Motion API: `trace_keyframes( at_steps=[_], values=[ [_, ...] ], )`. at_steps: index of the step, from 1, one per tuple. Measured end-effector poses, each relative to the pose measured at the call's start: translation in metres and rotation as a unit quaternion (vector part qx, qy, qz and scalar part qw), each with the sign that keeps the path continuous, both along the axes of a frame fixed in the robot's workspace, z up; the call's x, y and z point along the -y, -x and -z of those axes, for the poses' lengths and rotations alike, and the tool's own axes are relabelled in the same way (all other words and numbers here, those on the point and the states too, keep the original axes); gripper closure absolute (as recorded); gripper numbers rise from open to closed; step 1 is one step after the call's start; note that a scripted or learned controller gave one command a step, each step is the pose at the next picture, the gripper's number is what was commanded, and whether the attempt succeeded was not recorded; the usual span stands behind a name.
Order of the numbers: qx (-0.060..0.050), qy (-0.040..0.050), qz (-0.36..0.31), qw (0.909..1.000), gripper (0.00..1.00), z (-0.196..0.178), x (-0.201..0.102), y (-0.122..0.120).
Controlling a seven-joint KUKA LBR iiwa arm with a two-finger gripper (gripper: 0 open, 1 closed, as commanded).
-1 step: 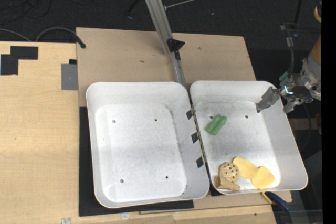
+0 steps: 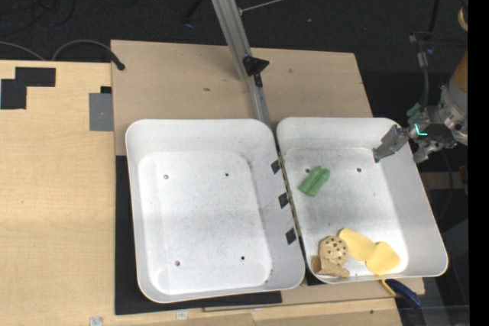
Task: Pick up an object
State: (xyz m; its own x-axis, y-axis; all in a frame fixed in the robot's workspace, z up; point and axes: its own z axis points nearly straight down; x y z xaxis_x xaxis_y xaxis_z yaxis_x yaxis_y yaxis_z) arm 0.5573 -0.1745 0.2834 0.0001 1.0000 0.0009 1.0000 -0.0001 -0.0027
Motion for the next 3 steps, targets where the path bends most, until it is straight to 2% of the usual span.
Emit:
trace_keyframes(
  at_steps=[1,2,3],
  values=[
    [-0.003,-0.0009,0.0,1.0,0.0,0.064,-0.002,-0.003],
    [-0.003,-0.0009,0.0,1.0,0.0,0.12,-0.002,0.008],
    [-0.002,-0.0009,0.0,1.0,0.0,0.172,-0.007,0.0]
  ],
)
